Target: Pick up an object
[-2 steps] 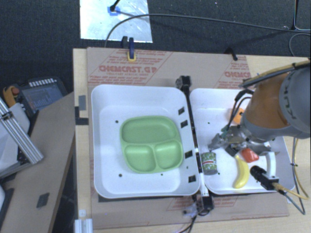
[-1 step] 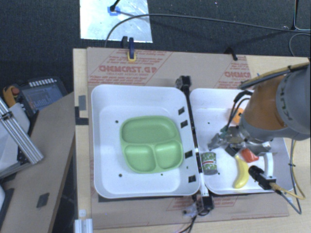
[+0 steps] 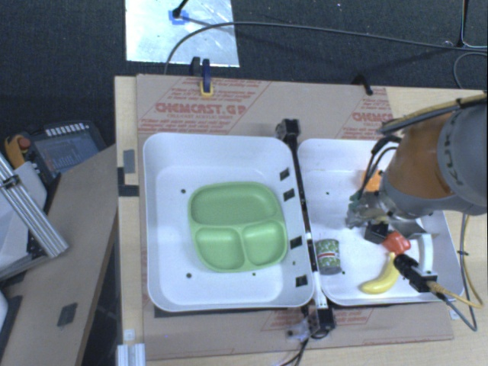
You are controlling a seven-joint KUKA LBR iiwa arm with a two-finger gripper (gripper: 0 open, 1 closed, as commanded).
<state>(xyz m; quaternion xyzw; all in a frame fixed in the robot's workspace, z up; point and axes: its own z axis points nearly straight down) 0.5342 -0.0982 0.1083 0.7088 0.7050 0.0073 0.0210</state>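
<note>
My gripper [image 3: 364, 213] hangs low over the middle of the right bin [image 3: 329, 168], under the grey and orange arm. A small can with a green label [image 3: 328, 255] stands near that bin's front left corner, to the gripper's lower left. Along the bin's front lies a yellow banana [image 3: 380, 280]. A red-orange object [image 3: 396, 242] sits just above the banana, right of the gripper. A small orange piece [image 3: 372, 180] shows beside the arm, behind the gripper. The arm hides the bin's right part.
The left bin [image 3: 164, 204] holds a green divided plate [image 3: 236, 226]. A black divider with clips [image 3: 297, 204] runs between the bins. Cardboard [image 3: 252, 105] lies under both bins, and a grey device [image 3: 65, 152] sits off to the left.
</note>
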